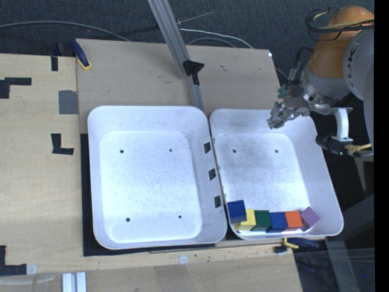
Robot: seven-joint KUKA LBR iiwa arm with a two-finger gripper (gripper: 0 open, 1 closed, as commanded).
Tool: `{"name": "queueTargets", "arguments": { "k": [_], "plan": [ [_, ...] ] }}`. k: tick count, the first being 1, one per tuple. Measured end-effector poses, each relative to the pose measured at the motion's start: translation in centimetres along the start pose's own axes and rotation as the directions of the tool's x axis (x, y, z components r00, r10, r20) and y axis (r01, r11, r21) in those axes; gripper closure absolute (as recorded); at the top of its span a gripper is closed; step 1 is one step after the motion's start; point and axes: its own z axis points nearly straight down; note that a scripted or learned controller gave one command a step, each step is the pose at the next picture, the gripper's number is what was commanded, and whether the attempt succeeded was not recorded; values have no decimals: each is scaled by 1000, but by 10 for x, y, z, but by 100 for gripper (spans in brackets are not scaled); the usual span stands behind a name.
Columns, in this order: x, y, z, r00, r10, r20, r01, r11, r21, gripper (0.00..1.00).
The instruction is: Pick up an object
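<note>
No writing, label, brand or number can be read anywhere here. The bench [140, 72] carries plain black tape marks [59, 143], and the coloured blocks [270, 219] in the right bin [316, 163] have blank faces.

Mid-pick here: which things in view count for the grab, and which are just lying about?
For the job: gripper; right bin; blocks along its near edge: blue, yellow, green, second blue, orange, purple.

Lying about: left bin; metal pole; cables; clamp.
</note>
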Motion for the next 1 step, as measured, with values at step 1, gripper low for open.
{"name": "queueTargets", "arguments": {
  "k": [1],
  "plan": [
    [-46, 0, -130, 1000, 3, 3, -3, 1000, -10, 100]
  ]
}}
